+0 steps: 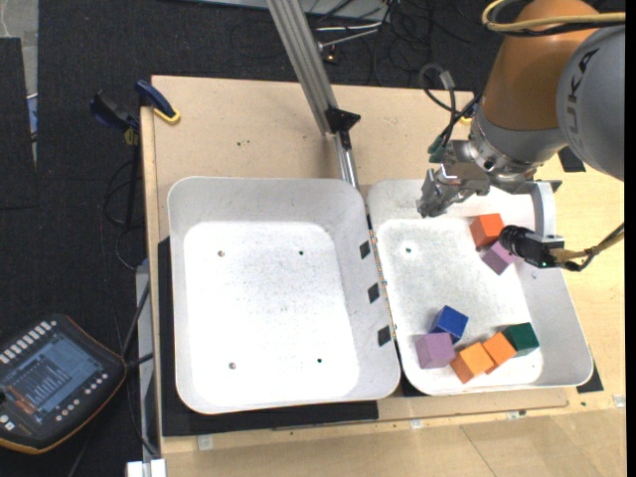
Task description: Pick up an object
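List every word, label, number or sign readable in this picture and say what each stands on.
"KU": large dark letters on the grey arm, cut off at the picture's edge.
Teach pendant screen at lower left: lines of text, too small and blurred to read.
Small black tags along the left edge of the right bin: no writing legible.
The coloured blocks and the hand bear no readable marks.
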Robot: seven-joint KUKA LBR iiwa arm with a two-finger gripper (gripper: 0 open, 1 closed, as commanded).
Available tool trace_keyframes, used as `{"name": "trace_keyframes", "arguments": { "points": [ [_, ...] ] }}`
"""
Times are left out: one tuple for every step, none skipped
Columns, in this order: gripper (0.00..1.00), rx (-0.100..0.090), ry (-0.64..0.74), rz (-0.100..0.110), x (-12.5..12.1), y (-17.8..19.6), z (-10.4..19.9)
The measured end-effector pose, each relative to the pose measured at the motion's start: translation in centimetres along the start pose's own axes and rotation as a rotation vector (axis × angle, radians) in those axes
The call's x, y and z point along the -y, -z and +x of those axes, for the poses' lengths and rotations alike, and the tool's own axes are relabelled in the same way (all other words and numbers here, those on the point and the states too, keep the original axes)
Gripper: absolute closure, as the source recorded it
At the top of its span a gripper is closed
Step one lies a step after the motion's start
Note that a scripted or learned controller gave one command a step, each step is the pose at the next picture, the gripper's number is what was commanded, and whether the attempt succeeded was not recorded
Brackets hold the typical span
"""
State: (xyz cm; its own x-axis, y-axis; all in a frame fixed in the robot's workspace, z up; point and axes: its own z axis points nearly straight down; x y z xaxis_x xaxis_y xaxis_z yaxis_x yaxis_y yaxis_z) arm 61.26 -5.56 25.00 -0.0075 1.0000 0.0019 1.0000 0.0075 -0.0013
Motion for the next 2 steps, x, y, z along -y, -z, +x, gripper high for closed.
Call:
{"name": "trace_keyframes", "arguments": {
  "points": [
    [1.0, 0.0, 0.0, 0.002, 2.0, -1.4, 5.0],
    [1.0, -0.001, 0.002, 0.0, 4.1, -0.6, 10.4]
  ]
}}
